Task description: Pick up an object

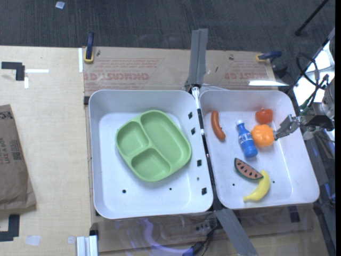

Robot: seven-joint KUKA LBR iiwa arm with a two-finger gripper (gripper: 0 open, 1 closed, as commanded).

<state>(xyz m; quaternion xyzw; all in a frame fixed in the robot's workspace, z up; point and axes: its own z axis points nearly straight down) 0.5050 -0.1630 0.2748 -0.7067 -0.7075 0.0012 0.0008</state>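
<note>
The metal two-finger gripper [278, 133] reaches into the right white bin [298, 191], its tips touching the round orange fruit [262, 135]; whether they are spread or closed cannot be told. Just beyond sits a blue plastic bottle [245, 140], then a red sausage [217, 126]. An orange-red pepper [264, 115] lies above, a watermelon slice [248, 169] and yellow banana [258, 188] below.

The gripper [278, 133] is a slim piece of grey metal with thin, narrow fingers [285, 126]. Behind it sits a darker, blocky body [314, 121] in grey and black. Further back, dark cables [314, 71] loop against a bright, blurred background.
</note>
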